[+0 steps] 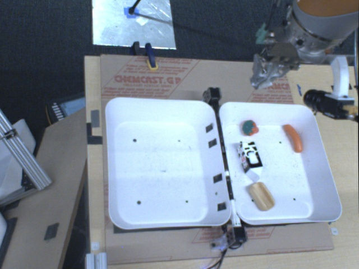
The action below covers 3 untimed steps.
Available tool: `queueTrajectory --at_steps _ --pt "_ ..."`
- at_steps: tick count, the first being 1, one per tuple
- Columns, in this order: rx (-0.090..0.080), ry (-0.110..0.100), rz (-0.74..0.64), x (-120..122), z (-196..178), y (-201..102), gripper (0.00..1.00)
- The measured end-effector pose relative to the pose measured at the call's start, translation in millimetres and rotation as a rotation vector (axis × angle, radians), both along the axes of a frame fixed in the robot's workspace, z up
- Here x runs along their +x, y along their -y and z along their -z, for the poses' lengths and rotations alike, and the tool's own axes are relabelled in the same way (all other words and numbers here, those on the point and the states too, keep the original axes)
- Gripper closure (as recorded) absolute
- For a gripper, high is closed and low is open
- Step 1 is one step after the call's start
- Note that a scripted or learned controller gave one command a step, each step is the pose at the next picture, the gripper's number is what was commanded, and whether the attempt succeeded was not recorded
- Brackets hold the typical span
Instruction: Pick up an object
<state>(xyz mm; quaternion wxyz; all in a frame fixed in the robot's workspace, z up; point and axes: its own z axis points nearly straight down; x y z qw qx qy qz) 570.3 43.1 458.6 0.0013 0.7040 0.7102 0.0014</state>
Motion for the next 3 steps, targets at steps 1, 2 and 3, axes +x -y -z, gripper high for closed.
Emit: queueTrajectory --at_steps 1,2,3 --pt "0.000 -0.006 0.002 46 88 -37 1.00" --pt "0.000 -0.005 0.002 82 146 -70 1.00" --pt "0.001 0.000 0.002 99 144 -104 1.00"
